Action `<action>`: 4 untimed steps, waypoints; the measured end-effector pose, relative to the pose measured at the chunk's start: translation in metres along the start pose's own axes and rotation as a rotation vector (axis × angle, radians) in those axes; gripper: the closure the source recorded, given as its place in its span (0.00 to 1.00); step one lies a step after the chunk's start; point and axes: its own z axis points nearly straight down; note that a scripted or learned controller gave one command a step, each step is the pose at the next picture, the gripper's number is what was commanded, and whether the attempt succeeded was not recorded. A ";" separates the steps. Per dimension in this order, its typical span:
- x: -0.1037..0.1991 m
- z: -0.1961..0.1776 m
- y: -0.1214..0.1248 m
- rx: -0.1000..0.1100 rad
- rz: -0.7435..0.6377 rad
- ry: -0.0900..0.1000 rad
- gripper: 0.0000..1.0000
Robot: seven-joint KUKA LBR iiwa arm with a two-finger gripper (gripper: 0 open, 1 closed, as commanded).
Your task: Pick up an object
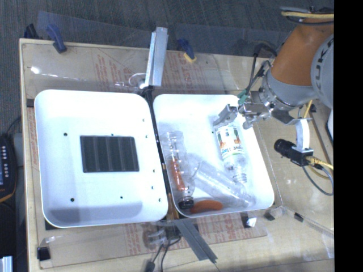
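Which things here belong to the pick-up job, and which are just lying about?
Job:
- pincer
- right white bin
- clear plastic bottle with white-and-orange label
- clear black-capped bottle
- clear bottle lying crosswise
- flat orange piece

Lying about:
- left white bin
- dark ribbed rectangle in it
- blue clamp
- upright metal bar
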 end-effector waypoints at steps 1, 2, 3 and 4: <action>-0.020 0.078 0.002 -0.001 -0.356 0.000 0.00; -0.021 0.119 0.051 -0.002 -0.298 -0.001 0.00; -0.020 0.075 0.018 -0.003 -0.315 0.000 0.00; -0.021 0.078 0.032 -0.005 -0.344 -0.002 0.00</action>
